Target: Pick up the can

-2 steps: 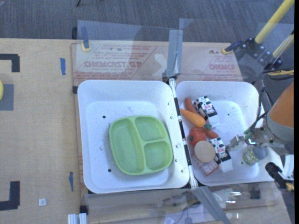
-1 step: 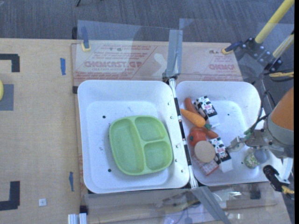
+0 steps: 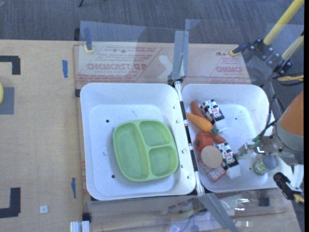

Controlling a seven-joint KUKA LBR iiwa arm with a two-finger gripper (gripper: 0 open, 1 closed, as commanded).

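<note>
Honestly, I cannot tell how the jaws stand: the grey two-finger gripper (image 3: 263, 151) sits low at the right side of the right-hand shallow white bin (image 3: 251, 92), and its metal parts blur into what lies under them. Just below the gripper I see the small round greenish can (image 3: 261, 166), standing on the bin floor near the bin's right wall; whether anything touches it I cannot make out. The grey arm with its orange band (image 3: 294, 120) comes in above the can from the right.

Left of the can lie a black-and-white patterned carton (image 3: 229, 155), a round tan disc (image 3: 210, 156), a red tomato-like toy (image 3: 204, 140), and further up an orange toy carrot (image 3: 200, 122) and a second patterned carton (image 3: 212, 110). Well left of the can, the other white bin (image 3: 96, 110) holds a light green three-compartment plastic tray (image 3: 145, 150).
</note>
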